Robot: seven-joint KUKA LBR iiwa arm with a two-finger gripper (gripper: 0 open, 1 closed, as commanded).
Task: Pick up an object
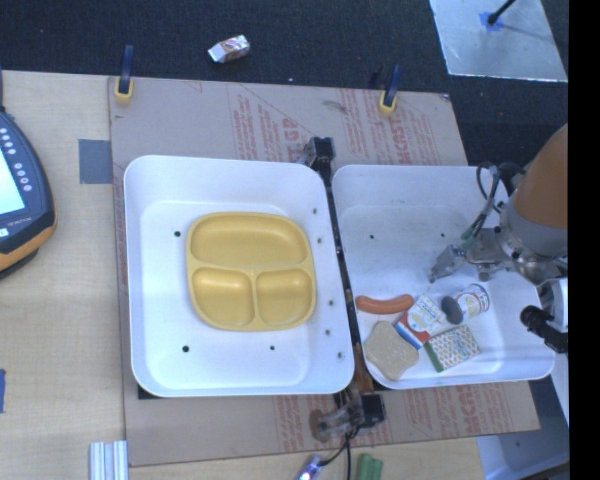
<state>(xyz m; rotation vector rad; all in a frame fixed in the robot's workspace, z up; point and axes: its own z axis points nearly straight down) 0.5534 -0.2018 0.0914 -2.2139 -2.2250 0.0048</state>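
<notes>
Nearest the camera, along the front of the right bin (380, 193), the pickable things lie crowded together: a tan slice of toy bread (391, 349) at the front left, a small checkered packet (452, 347) beside it, a little carton (424, 316) just behind, a small can (467, 302) lying on its side, and a toy sausage (384, 304) with its long axis running left to right across the bin. A little farther back, the gripper (450, 264) hangs over the bin's middle right, reaching in from the right; its fingers look spread apart with nothing between them (the tips are small and dark, so this is a judgement). The can is the nearest item, just in front of the fingertips and slightly to their right in the view; the sausage lies forward and to their left. Next would likely be a short drop toward the can. In the left bin (140, 268) sits a yellow divided plate (250, 270). Farther back, the cardboard-covered desk (280, 118) is clamped at its rear edge.
</notes>
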